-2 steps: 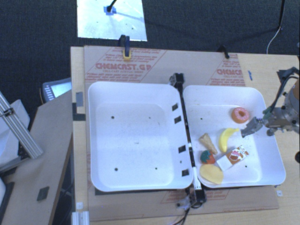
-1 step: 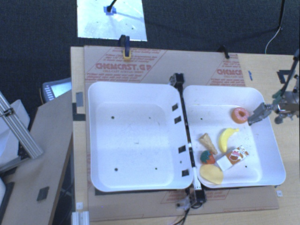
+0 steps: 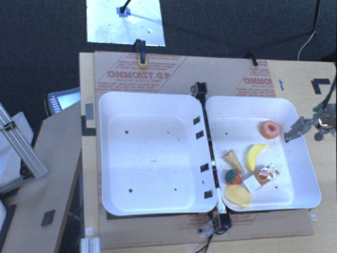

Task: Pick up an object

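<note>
White right bin (image 3: 303,157) holds all the candidates: pink doughnut (image 3: 270,129) at the far right, banana (image 3: 256,156) nearer, and a carton (image 3: 261,177) and yellow disc (image 3: 237,195) by the near wall. Gripper (image 3: 290,135) hangs over the bin's right rim, just beside the doughnut. Cannot tell if it is open or closed; nothing seen in its hold. Step judged: approach, no grasp yet. Next move likely calls for centring over the doughnut, then descending.
</note>
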